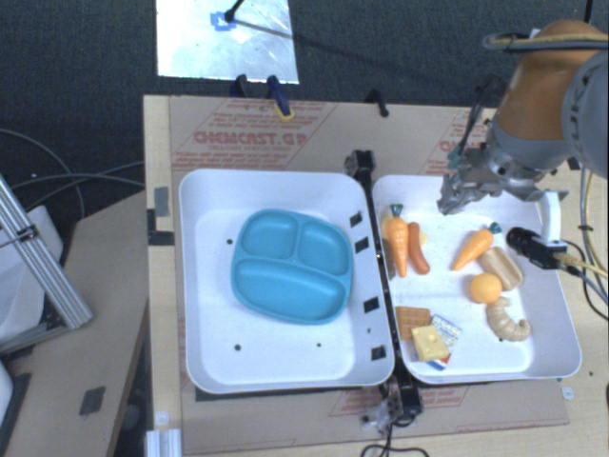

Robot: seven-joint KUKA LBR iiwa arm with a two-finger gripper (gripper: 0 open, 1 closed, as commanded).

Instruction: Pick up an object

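Operator, your arm (542, 84) is reaching in from the right and hanging over the upper part of the right bin (561, 346). The gripper (457, 201) is pointing down above bare white floor near that bin's back wall, and nothing is sitting between its fingers. Whether those fingers are spread or pressed together cannot be told from this slant; they are reading as one dark cluster.

All candidate objects are lying in the right bin. A carrot (395, 240) with a green top is lying lengthwise near the left wall, and a sausage (417, 248) is touching its right side. A second carrot (473, 248) is lying tilted, below and just right of the gripper, apart from it. A hot dog bun (505, 267) is sitting against that carrot's lower right, and an orange ball (485, 288) is resting just below the two. A tan, curved croissant-like piece (507, 324) is lying nearer the front right. A brown waffle-like square (412, 320) and a yellow cheese wedge (431, 342) are lying close together at the front left, with a small blue-and-white packet (445, 327) partly on the wedge.

The left bin (205, 350) is holding a blue divided plate (291, 265), lying flat near its middle. Both bins are sitting side by side on a cardboard sheet (252, 131) covering the surface.
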